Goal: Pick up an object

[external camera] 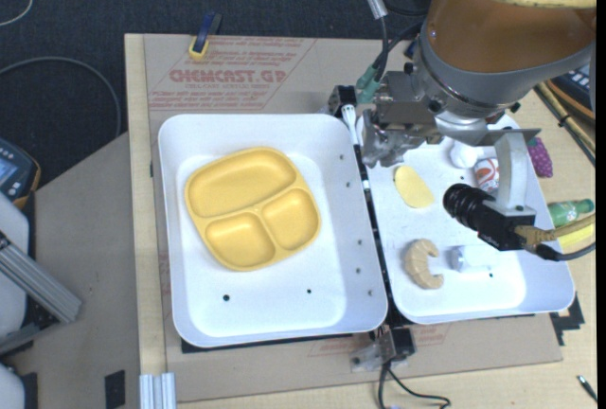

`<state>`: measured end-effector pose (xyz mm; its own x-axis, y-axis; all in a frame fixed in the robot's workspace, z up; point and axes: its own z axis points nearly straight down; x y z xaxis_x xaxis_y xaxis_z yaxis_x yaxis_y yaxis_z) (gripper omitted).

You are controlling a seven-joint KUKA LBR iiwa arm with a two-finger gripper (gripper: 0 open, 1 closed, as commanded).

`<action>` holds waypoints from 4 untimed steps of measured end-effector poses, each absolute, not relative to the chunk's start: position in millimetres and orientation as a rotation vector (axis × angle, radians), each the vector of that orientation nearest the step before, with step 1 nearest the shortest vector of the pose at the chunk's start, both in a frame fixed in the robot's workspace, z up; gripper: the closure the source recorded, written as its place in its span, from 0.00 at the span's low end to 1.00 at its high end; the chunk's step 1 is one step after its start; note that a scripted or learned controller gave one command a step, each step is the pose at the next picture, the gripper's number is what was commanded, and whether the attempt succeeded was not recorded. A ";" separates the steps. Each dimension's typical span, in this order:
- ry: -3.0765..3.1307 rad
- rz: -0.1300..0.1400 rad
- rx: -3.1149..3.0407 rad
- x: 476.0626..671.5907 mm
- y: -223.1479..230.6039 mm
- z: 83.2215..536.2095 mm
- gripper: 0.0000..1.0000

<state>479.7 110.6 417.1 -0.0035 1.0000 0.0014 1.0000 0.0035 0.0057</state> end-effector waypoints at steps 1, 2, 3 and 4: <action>2.238 -0.014 2.215 476.7 205.3 331.0 1.00; 2.214 0.014 2.222 480.1 164.9 418.3 1.00; 2.218 -0.015 2.231 478.3 124.1 338.4 1.00; 2.221 0.002 2.221 479.7 127.2 353.1 1.00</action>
